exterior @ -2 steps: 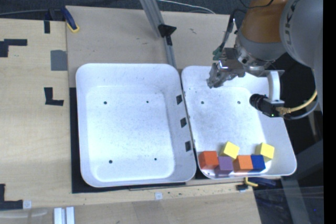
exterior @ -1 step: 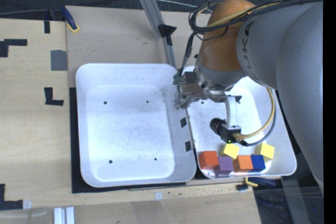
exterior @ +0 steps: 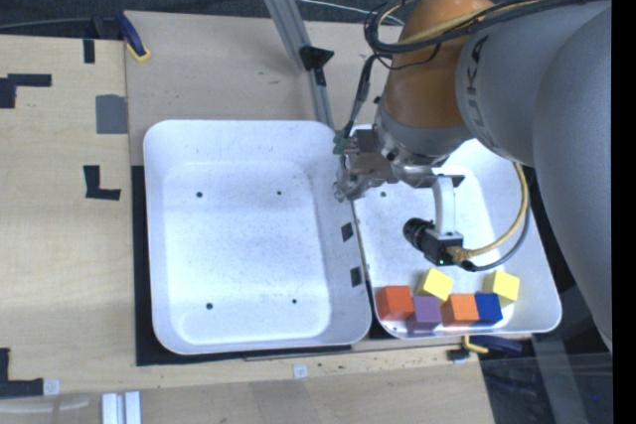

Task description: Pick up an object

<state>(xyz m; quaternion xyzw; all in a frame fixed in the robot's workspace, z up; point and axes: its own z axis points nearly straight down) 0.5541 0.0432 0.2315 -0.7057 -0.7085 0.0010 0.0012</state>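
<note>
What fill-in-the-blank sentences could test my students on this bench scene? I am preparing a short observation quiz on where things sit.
1. All the small blocks lie in the ____ bin of the camera view.
2. The blue block sits between an orange block and a ____ block.
3. The purple block lies just below a ____ block.
4. The blocks are bunched along the bin's ____ edge.

Missing words: right; yellow; yellow; near (bottom)
</note>
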